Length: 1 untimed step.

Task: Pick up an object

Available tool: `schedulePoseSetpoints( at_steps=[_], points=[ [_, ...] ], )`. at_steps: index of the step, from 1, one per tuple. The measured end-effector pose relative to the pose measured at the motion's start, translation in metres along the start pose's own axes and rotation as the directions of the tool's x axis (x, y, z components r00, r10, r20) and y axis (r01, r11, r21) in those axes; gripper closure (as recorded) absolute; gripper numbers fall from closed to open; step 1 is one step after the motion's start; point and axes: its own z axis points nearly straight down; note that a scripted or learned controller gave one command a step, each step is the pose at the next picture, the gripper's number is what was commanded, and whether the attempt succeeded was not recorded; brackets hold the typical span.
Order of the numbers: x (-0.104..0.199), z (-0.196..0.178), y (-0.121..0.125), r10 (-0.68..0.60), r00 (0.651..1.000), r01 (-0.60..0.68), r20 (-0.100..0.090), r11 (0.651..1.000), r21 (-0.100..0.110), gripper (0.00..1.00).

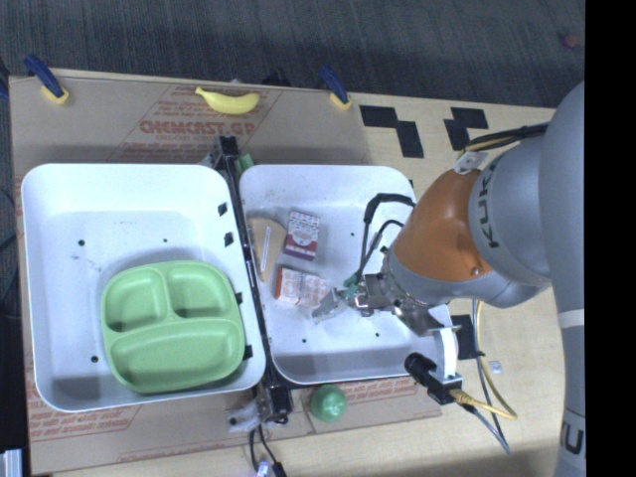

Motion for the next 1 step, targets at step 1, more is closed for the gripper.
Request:
schedulePoseSetpoints(
  at_steps=[1],
  points=[
    [0.05,0.0121,0.0511,-0.002,1.0,0.002,0.001,1.0,-0.004,0.0]
  ],
)
